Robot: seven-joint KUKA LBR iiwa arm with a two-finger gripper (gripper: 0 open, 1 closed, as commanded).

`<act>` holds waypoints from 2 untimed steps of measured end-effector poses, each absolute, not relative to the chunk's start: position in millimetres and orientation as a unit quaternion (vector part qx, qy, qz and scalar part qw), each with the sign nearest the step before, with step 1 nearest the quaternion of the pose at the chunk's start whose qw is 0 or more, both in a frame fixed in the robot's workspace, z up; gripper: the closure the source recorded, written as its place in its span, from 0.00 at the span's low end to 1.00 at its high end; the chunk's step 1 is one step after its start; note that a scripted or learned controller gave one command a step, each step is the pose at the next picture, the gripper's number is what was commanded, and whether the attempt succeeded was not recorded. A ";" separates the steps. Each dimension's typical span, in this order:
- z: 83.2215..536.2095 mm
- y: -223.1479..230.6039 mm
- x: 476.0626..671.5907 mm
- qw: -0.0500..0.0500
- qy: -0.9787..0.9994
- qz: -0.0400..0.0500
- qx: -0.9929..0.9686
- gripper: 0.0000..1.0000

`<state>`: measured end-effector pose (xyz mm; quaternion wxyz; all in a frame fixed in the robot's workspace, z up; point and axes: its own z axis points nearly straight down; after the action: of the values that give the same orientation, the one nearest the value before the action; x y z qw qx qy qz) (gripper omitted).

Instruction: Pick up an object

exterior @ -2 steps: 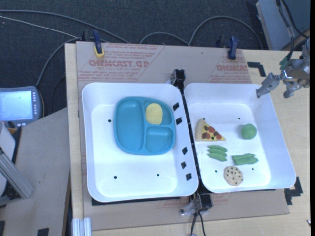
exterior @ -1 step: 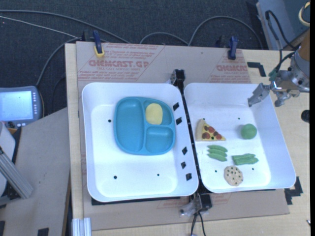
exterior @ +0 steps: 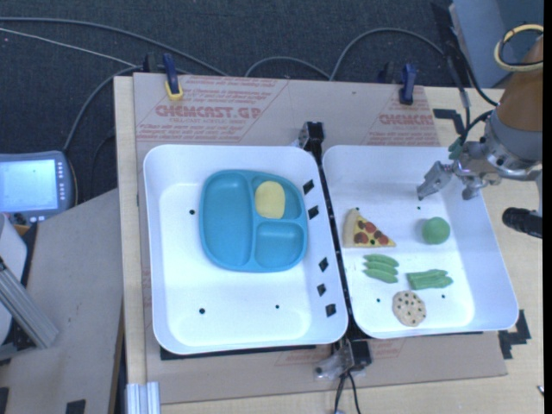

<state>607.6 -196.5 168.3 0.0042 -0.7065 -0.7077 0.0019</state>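
Observation:
In the right bin [exterior: 483, 304] lie a pizza slice [exterior: 366, 230], a green ball [exterior: 435, 229], two green pea pods [exterior: 380, 267] [exterior: 429, 279] and a cookie [exterior: 409, 308]. My gripper [exterior: 450, 185] hovers over the bin's upper right part, above and slightly right of the green ball. Its fingers [exterior: 430, 182] are spread apart with nothing between them. A yellow piece [exterior: 270, 199] rests in the blue divided tray [exterior: 226, 231] in the left bin.
The left bin [exterior: 172, 300] holds the blue tray in its upper middle. A black divider with clips [exterior: 321, 231] runs between the bins. Blue clamps [exterior: 172, 83] [exterior: 407, 84] hold the board at the back. A small monitor [exterior: 31, 184] stands off the bench at left.

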 end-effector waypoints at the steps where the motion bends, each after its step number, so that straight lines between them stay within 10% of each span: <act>1: 117.8 -195.4 616.9 0.004 -0.708 0.002 -0.706 0.00; 2: 130.5 -195.6 618.1 0.003 -0.708 0.001 -0.706 1.00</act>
<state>618.1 -195.6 130.5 0.0026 -0.7059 -0.7083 0.0006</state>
